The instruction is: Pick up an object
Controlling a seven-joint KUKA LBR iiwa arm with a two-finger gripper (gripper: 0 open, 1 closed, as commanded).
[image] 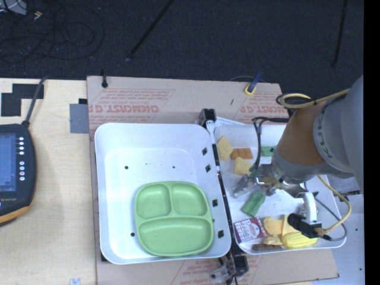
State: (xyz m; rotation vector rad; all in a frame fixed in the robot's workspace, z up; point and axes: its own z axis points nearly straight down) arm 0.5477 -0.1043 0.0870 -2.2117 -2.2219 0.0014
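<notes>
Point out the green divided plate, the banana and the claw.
green divided plate (173, 218), camera view, its middle ridge.
banana (298, 239), camera view, its yellow body.
claw (248, 183), camera view, between the fingertips.

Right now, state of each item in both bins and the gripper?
Green three-compartment plastic plate: flat in left bin, compartments bare.
Green rectangular block: lying tilted in right bin.
Yellow banana toy: lying near right bin's front edge.
Orange block: flat, beside yellow pieces.
Gripper: low over right bin.

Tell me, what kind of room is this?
Probably a robot lab. A big robot arm reaches into a white bin of small toys, a control tablet lies on the bench, and cables trail across the dark floor.
</notes>
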